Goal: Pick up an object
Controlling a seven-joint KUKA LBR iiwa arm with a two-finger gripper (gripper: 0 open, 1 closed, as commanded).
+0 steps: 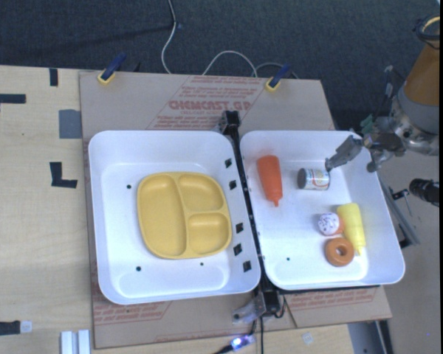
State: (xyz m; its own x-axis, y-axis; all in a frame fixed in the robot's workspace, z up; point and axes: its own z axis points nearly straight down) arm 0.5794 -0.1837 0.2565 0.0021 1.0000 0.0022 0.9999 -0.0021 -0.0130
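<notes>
Gripper (352,153) above can (314,178); carrot (269,178) left, apart.

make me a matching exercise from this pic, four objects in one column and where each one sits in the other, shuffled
Things:
1. yellow divided tray
2. orange bottle
3. small can
4. orange ring

Places:
A. right bin, nearest the centre divider
B. right bin, near the front rim
C. left bin, in the middle
D. right bin, lying on its side just below the tool

Pairs: 1-C, 2-A, 3-D, 4-B
</notes>
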